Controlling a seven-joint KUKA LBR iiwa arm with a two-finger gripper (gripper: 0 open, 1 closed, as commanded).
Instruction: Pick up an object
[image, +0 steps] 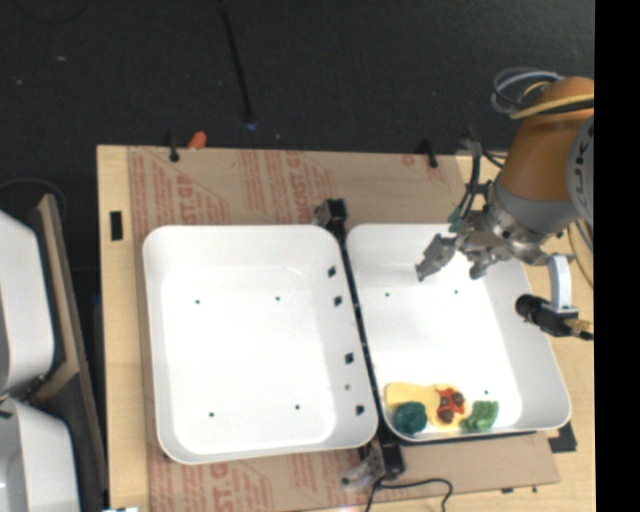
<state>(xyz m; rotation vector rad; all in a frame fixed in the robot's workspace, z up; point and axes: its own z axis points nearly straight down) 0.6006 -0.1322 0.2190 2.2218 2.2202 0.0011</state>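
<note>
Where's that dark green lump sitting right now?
The green lump lies in the right bin, at its near left corner, touching the yellow piece beside it. The gripper hovers far off, over the bin's far end.

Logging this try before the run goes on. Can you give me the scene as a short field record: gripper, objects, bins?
gripper: above the far part of the right bin, nothing seen between its fingers
right bin: holds a cluster of small objects at its near edge
objects: yellow piece, teal lump, red piece, green piece
objects vs gripper: apart; cluster lies at the opposite end of the bin
left bin: white, beside the right one
pick status: not yet made
</note>
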